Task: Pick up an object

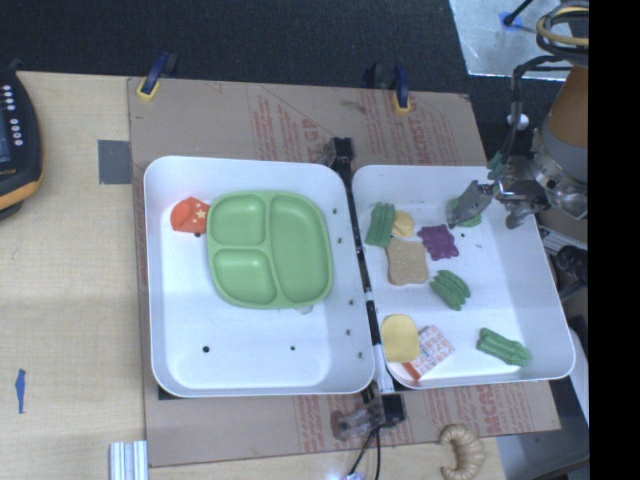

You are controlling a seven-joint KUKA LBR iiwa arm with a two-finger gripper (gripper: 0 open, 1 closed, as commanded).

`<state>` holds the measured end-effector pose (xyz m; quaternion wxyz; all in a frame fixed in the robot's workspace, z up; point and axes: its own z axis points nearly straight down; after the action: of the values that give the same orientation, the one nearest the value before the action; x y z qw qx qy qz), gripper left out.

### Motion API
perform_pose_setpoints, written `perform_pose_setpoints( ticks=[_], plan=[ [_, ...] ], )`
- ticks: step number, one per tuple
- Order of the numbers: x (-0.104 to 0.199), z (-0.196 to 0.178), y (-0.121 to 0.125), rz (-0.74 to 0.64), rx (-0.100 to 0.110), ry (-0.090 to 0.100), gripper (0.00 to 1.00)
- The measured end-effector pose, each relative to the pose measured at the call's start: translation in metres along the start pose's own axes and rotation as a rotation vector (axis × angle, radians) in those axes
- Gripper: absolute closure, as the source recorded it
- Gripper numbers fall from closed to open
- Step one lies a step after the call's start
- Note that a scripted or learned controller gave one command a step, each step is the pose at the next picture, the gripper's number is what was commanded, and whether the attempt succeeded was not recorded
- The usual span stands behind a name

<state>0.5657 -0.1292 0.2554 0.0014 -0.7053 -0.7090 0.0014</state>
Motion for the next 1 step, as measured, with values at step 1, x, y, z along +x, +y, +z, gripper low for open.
perform_pose_setpoints(
  ticks=[1],
  plan=[
    [-0.003, 0.1698, 0.0449, -0.004, -0.001, -0.002, 0.0]
  ],
)
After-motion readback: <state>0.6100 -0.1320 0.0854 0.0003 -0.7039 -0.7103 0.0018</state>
